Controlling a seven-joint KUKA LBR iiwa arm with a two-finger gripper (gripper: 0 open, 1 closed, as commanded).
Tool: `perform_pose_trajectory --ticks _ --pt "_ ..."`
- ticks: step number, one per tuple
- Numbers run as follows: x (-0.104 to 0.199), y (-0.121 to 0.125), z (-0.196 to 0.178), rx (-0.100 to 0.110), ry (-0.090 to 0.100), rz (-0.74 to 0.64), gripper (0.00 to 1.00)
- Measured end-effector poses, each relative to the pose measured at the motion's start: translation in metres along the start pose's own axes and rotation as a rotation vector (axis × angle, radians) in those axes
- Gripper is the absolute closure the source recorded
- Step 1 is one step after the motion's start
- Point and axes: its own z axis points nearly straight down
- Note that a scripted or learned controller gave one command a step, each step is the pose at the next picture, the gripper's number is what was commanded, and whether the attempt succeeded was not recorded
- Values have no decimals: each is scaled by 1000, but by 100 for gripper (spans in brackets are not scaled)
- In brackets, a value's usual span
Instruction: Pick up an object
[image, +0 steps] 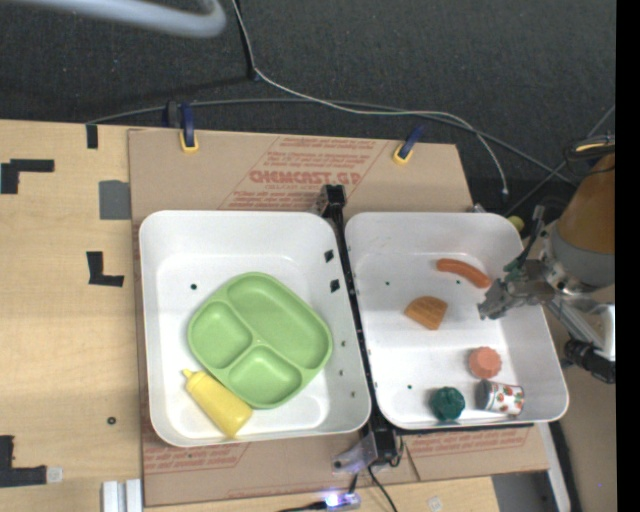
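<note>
A: What do we count in the right bin (400, 235)?
B: Five things: one sausage (462, 270), bread slice (426, 312), pink disc (485, 362), green lump (447, 403), can (501, 398).
A: The gripper (497, 300)?
B: Just right of the sausage; we can't tell its grip.

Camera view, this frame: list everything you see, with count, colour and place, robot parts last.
bins: two, white, side by side on the bench
divided plate: one, green, left bin
mustard bottle: one, yellow, left bin, front corner beside the plate
sausage: one, orange-red, right bin, rear
bread piece: one, tan, right bin, middle
round piece: one, pinkish red, right bin
broccoli: one, dark green, right bin, front
small can: one, white and red, right bin, front corner
clamps: two, yellow and blue, rear cardboard edge
end effector: one, dark grey, over the right bin's right side
</note>
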Motion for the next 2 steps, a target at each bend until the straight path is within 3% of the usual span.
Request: perform_pose_trajectory --ticks 1,2 --pt "0 1 -47 1 0 0 100" --pt "57 18 -41 5 2 -4 100"
